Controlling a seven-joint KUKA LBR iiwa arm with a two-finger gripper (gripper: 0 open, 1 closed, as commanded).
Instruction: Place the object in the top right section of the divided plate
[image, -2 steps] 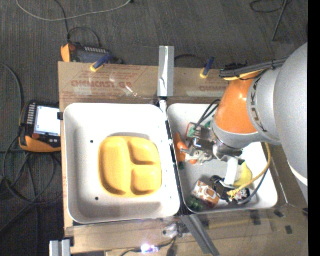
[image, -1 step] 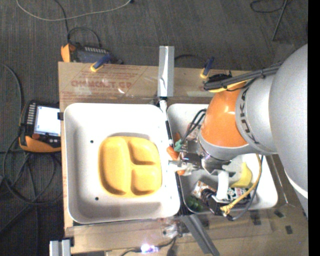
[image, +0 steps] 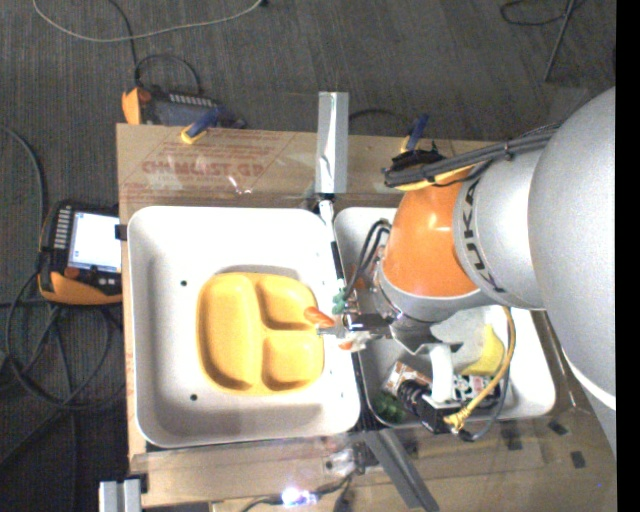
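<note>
object: small orange piece (image: 318, 317), at the right rim of the divided plate, touching the gripper's tip
gripper: (image: 335, 322) reaching left over the bins' shared edge; whether clenched on the object, cannot tell
divided plate: (image: 240, 335) yellow, glossy, rounded square with raised ridges, lying in the left bin (image: 160, 300)
right bin: (image: 530, 390) cluttered with mixed items, mostly hidden under the arm (image: 500, 230)
counter: (image: 180, 165) brown board, printed lettering
hard to make out: object's shape, too small
</note>
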